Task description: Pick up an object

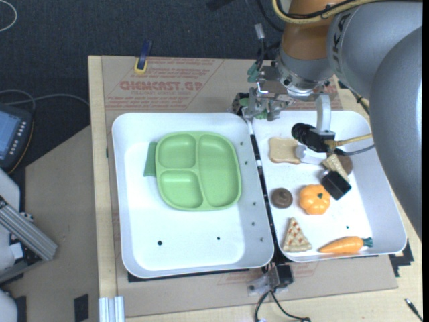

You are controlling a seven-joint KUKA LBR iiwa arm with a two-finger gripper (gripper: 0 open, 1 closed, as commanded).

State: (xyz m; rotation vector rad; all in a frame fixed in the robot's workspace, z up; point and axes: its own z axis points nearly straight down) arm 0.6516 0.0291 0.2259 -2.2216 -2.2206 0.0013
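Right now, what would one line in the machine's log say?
arm: over far edge between bins | gripper: nothing seen held | right bin: carrot, orange pumpkin, toast | left bin: green tray

Brown board w/ red print under both bins. Blue-yellow clamp on far edge; dark screen device far left.

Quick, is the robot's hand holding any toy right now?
Gripper: above the top edge between the two bins; whether it holds anything cannot be told.
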